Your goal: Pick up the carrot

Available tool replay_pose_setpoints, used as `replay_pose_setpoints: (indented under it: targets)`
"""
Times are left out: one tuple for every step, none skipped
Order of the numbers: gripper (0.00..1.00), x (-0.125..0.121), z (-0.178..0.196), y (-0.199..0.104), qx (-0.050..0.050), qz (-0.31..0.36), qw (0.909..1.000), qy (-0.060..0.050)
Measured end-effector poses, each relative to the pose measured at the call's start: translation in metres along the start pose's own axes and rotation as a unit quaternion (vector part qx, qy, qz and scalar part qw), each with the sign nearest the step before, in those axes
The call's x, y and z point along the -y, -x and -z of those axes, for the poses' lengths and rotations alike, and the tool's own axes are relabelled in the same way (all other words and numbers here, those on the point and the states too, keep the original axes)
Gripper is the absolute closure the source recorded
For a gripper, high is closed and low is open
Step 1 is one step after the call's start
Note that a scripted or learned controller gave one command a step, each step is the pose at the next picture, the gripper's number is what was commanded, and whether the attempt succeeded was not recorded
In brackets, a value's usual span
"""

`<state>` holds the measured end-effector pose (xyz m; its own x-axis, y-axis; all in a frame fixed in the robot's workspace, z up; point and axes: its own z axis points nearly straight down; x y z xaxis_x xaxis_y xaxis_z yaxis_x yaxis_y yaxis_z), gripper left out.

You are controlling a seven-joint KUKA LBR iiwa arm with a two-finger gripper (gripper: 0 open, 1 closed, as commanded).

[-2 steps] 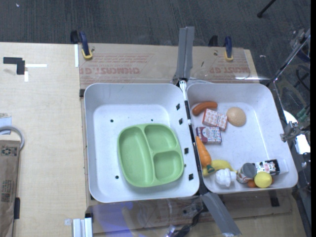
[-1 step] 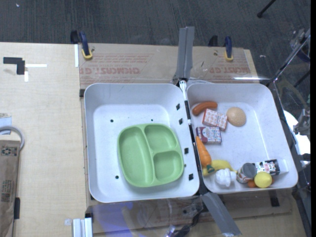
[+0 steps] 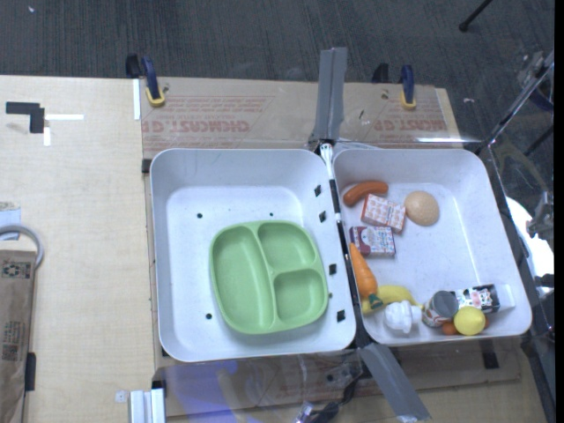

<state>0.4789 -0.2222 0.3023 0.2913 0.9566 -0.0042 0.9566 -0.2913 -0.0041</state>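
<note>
What the gripper is doing cannot be told from this view, neither how wide it stands nor whether it has hold of anything; the carrot, at least, is not in its grasp.

The carrot point(image 3: 362, 271) lies in the right bin point(image 3: 493, 236), pressed along that bin's left wall and nearer the front-left corner than the back. Its thick end points toward the back edge. It tapers toward the front, where it meets a yellow banana point(image 3: 393, 295) (whether the two touch or merely overlap in the view is hard to say). Just behind its thick end sits a small pink carton point(image 3: 373, 241), close enough to crowd it. A second carton point(image 3: 383, 211), a sausage point(image 3: 366, 190) and a tan egg point(image 3: 422, 208) lie farther back. A lemon point(image 3: 470, 322) and a can point(image 3: 439, 307) sit along the front edge. The left bin point(image 3: 176, 236) carries a green divided plate point(image 3: 269, 276).

Judging from this, the task is at its opening step: the approach has yet to be made. The next move likely calls for a descent over the carrot's middle, with the jaws set across its width. The wall on one side leaves little room for a finger, so a slight offset away from it may be needed.
</note>
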Motion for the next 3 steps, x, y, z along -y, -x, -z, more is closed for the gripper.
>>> replay_pose_setpoints:
  targets:
    - [1.0, 0.002, 0.024, -0.006, -0.001, -0.003, 1.0, 0.001]
    - [1.0, 0.006, -0.083, -0.016, -0.002, 0.168, 0.9858, 0.001]
    - [1.0, 0.001, -0.031, 0.0, -0.001, 0.024, 0.9997, 0.001]
